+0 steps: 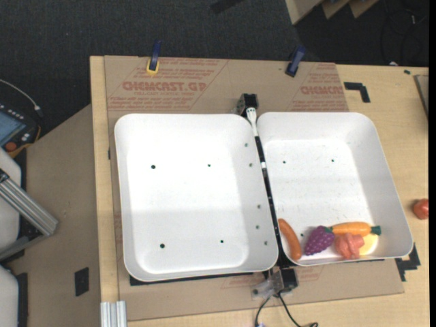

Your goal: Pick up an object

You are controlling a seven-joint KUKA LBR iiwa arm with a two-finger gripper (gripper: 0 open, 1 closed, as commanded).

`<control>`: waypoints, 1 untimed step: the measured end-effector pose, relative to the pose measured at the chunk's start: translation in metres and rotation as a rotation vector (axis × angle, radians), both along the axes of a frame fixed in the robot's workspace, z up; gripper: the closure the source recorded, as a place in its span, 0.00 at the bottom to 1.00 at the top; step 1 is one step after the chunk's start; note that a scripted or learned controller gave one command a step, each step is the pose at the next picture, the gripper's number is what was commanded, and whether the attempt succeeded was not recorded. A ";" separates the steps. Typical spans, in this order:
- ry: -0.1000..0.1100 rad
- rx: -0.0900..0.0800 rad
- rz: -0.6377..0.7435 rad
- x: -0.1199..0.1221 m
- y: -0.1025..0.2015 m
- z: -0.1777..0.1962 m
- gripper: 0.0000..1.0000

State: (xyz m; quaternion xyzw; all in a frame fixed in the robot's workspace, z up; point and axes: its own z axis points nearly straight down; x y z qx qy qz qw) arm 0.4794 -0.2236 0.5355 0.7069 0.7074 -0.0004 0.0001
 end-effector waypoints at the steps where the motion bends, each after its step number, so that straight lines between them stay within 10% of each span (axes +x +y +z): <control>1: 0.000 0.000 0.000 0.000 0.000 0.000 1.00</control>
